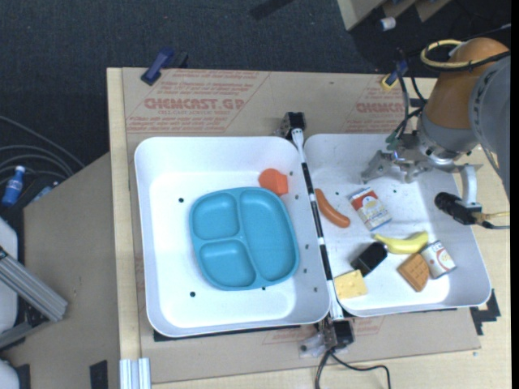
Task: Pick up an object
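Note:
The right bin (340,149) holds several small items. An orange-red sausage (332,207) lies near its left wall, with a red and white carton (370,208) beside it. Below them are a yellow banana (401,241), a black block (369,258), a yellow cheese wedge (350,285), a brown biscuit (413,272) and a small white and red pack (440,258). My gripper (397,167) hangs over the bin's far part, above the carton and apart from it. Nothing shows in its grasp.
The left bin (162,217) carries a blue divided plate (243,237) and a small orange piece (274,181) at its far right corner. A black divider rail (312,217) runs between the bins. The grey arm (462,104) enters from the upper right.

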{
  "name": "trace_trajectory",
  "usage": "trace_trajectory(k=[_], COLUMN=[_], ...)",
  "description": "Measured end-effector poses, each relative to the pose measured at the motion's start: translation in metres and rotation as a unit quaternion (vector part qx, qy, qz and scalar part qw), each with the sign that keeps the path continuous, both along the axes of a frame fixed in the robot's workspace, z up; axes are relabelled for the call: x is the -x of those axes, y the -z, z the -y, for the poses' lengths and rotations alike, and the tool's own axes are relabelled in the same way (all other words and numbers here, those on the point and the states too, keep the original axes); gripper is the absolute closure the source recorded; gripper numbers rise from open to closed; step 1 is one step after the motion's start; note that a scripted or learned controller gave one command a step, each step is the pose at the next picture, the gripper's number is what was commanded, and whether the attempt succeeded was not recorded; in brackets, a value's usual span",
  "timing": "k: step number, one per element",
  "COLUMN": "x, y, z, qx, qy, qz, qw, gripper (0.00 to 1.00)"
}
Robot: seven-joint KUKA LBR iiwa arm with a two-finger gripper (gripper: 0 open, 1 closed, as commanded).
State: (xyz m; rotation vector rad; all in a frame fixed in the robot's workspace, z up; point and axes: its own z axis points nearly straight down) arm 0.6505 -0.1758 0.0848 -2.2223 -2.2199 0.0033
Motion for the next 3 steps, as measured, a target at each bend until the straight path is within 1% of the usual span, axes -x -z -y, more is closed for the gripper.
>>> trace_trajectory(k=[1, 2, 3], x=[-0.001, -0.001, -0.016], y=[-0.011, -0.011, 0.0], z=[-0.001, -0.001, -0.048], qx=[-0.0003, -0.0004, -0.0008], qy=[0.0, 0.0, -0.001], qz=[0.001, 0.001, 0.002], qw=[1.0, 1.0, 1.0], gripper=[1.0, 0.0, 0.0])
